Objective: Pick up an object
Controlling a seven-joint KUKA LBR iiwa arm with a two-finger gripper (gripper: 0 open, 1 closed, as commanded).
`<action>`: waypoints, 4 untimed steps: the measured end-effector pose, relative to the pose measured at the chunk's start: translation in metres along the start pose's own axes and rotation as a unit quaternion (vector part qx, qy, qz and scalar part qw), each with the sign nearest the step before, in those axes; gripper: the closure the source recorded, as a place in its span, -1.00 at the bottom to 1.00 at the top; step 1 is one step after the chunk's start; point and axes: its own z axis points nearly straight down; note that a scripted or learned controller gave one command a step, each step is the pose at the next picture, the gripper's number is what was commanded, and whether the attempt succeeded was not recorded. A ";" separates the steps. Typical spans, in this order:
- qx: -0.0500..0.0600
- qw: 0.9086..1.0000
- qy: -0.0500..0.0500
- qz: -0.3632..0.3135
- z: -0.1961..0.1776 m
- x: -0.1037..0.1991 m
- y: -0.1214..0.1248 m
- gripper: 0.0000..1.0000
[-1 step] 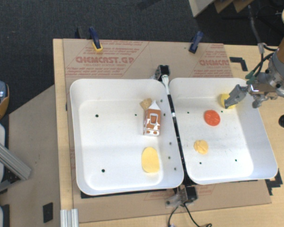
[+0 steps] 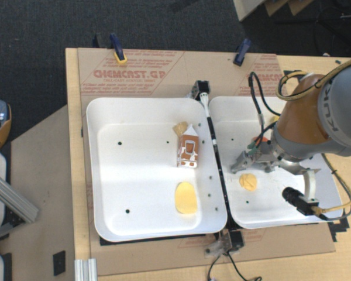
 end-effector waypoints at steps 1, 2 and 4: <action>-0.003 1.000 -0.003 0.002 -0.005 -0.060 0.002 -1.00; 0.002 1.000 0.004 0.000 -0.006 -0.119 0.071 -1.00; -0.001 1.000 -0.001 -0.002 -0.003 -0.100 0.130 -1.00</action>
